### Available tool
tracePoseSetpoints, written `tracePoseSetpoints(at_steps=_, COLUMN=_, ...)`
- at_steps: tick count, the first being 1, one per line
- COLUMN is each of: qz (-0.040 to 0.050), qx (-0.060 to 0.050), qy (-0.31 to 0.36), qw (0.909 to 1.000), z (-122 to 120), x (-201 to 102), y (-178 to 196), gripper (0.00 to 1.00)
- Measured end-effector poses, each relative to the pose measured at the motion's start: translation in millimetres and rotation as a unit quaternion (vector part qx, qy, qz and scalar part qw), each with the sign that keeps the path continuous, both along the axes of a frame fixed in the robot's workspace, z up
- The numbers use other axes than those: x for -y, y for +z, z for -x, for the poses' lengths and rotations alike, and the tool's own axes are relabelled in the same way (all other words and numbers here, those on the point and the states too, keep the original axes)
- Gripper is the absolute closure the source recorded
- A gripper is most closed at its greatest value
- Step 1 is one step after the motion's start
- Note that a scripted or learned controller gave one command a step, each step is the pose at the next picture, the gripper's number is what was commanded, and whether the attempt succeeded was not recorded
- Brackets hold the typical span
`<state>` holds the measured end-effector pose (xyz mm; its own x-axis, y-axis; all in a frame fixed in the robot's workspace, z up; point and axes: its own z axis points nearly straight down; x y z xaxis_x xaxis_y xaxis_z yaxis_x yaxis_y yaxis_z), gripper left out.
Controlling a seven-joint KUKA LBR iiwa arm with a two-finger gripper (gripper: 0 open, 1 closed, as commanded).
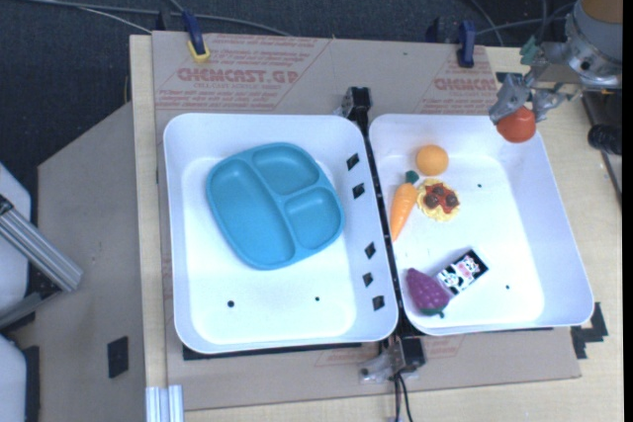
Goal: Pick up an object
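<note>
The left bin (188, 242) held a blue divided plate (275, 204). In the right bin (554, 242) lay a toy carrot (402, 205), an orange ball (431, 159), a small pizza-like toy (439, 201), a purple grape cluster (425, 291) and a black-and-white carton (463, 273). Above that bin's far right corner, the gripper (516, 110) was clenched on a red tomato-like toy (516, 125), raised off the bin.

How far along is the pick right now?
The grab looks done: the claw holds a red tomato between its fingers, raised at the far corner of the right bin. The carrot, orange ball and purple grapes lie below. Left: keeping the grip.
</note>
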<state>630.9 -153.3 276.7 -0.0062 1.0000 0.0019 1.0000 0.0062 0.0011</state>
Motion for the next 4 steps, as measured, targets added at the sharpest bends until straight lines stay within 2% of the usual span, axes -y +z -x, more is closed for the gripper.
tracePoseSetpoints(at_steps=1, qz=-0.0010, qx=-0.002, qy=0.000, qw=1.0000, z=-4.3, x=-62.5, y=-7.4, gripper=1.00)
tracePoseSetpoints(at_steps=2, qz=-0.0009, qx=-0.003, qy=0.000, qw=1.0000, z=4.1, x=-114.4, y=-26.0, gripper=1.00)
tracePoseSetpoints(at_steps=3, qz=-0.0007, qx=-0.002, qy=-0.001, qw=1.0000, z=12.5, x=-159.2, y=-32.6, gripper=1.00)
tracePoseSetpoints(at_steps=4, qz=-0.0005, qx=0.000, qy=0.000, qw=1.0000, z=11.1, x=-208.8, y=-30.0, gripper=1.00)
